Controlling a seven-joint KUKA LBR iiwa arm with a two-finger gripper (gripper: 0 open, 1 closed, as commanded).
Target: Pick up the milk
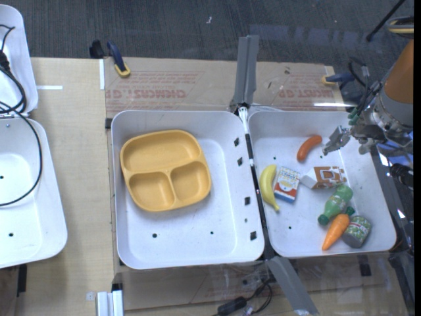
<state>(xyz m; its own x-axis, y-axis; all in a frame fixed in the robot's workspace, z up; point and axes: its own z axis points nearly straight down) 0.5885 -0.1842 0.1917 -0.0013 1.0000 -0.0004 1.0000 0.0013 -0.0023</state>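
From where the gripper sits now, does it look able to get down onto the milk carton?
Probably yes: the gripper hovers just above the milk carton, whose top is uncovered; the green bottle crowds its near side.

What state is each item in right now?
milk carton: lying in the right bin, beside the banana
banana: lying by the divider
brown carton: on its side
sausage: lying loose
carrot: lying slanted
yellow plate: flat in the left bin
gripper: above the right bin

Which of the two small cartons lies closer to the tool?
The brown-and-white carton, just below the tool. The other carton, blue, red and white, sits farther left beside the banana.
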